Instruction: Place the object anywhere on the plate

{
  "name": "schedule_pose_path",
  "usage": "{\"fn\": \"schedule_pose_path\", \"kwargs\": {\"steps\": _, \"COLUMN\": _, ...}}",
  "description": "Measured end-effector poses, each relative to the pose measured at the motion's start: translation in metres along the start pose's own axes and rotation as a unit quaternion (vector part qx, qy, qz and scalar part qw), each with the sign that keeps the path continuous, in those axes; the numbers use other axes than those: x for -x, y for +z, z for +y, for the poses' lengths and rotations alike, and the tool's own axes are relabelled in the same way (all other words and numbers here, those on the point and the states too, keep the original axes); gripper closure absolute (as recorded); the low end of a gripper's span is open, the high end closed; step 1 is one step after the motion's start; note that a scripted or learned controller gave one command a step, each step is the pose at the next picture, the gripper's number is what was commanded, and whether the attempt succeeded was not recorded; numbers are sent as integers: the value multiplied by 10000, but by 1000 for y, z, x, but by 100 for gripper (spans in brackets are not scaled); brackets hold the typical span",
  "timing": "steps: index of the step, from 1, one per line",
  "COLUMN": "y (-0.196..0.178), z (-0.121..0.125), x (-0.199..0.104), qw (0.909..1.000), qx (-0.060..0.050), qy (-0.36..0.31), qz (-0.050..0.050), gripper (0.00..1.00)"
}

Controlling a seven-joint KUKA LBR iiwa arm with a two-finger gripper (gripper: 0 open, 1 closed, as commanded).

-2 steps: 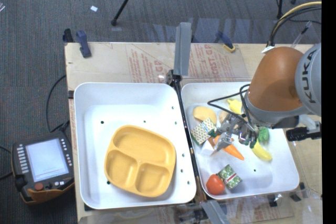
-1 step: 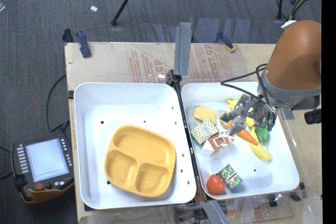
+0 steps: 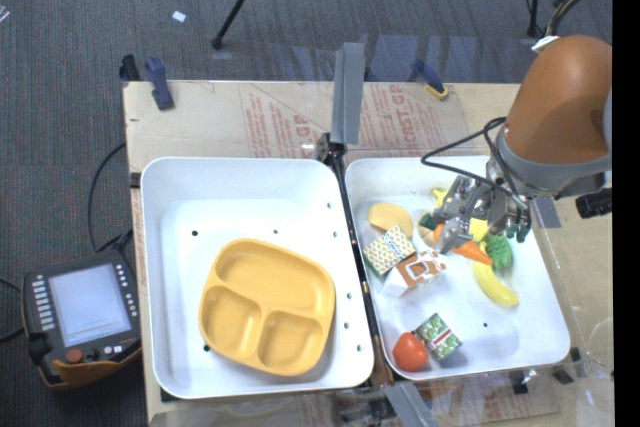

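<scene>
Two white bins sit side by side. You cannot tell the gripper's (image 3: 470, 220) state over the right bin (image 3: 545, 330). Judged step: picking. Next, secure one object, carry to the plate (image 3: 266, 305).

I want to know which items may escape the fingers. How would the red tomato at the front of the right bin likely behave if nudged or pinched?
The tomato looks round and smooth, so it would probably roll when nudged. Its glossy skin may slip from a pinch. It lies against the small green box, which might stop it rolling that way.
</scene>
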State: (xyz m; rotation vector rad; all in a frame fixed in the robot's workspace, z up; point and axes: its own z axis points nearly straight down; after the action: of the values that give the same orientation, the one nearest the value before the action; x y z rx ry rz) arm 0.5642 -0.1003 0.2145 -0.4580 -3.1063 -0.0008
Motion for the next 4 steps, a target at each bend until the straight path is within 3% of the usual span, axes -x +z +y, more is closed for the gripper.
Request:
{"fn": "schedule_pose_path", "kwargs": {"steps": 1, "y": -1, "z": 0, "x": 0, "qw": 10000, "qx": 4, "qy": 1, "qz": -11, "gripper": 0}}
{"fn": "schedule_pose_path", "kwargs": {"steps": 4, "y": -1, "z": 0, "x": 0, "qw": 10000, "qx": 4, "qy": 0, "qz": -11, "gripper": 0}}
